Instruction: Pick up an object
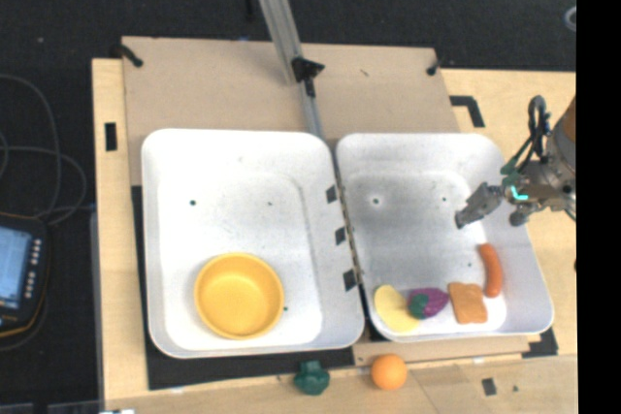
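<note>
Where the frame crops it, gripper (497, 207) splayed above right bin (408, 170)

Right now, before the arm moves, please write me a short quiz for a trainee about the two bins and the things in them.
1. True or false: the yellow bowl sits in the left bin.
2. Which thing lies nearest the gripper? A) the sausage B) the orange ball C) the yellow bowl
3. Fill in: the orange ball and the green thing lie on the bench, ______ the bins.

Key: 1 true. 2 A; the sausage lies in the right bin just below the gripper. 3 outside.
</note>
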`<state>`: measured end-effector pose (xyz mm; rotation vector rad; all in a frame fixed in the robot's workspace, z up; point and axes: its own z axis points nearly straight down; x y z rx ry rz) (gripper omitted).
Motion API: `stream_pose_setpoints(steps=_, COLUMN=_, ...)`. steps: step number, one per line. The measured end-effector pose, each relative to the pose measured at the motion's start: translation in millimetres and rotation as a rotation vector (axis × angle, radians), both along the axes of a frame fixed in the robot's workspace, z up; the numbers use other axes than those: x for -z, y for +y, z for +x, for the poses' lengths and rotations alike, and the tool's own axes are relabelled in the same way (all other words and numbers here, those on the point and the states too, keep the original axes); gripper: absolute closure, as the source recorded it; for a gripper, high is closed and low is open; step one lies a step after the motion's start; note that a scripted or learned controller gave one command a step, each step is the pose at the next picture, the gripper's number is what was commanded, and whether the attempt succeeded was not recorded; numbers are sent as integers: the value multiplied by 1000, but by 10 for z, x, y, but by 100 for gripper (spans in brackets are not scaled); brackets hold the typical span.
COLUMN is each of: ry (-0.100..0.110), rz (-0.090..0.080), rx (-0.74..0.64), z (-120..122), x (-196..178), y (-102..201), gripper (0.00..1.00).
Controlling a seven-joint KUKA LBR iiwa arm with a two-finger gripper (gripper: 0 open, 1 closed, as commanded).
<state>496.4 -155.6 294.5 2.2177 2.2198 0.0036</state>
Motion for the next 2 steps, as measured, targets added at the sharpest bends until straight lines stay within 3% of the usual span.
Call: stream_pose_setpoints(steps=2, ry=9, rz=1, rx=1, z=-60, x=1056, y=-36, gripper=0)
